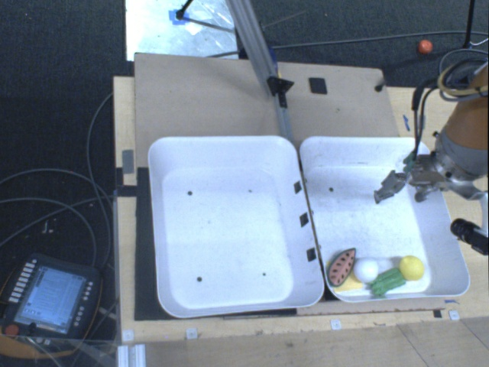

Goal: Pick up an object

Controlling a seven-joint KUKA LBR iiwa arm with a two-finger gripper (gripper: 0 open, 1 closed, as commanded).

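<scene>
In the right bin (pixel 359 159), several small toys lie along the near wall: a watermelon slice (pixel 341 266), a white ball (pixel 367 270), a green toy (pixel 388 280), a yellow lemon (pixel 412 267), and a flat yellow piece (pixel 349 285) partly under the others. My gripper (pixel 403 189) hangs over the right bin's far right part, well behind the toys. It is open, and nothing sits between its fingers.
The left bin (pixel 176 159) sits beside the right one, with black clips (pixel 304 219) on the shared wall. A metal pole (pixel 256 40) slants up from the bench behind the bins. A teach pendant (pixel 47 293) lies on the floor at the left.
</scene>
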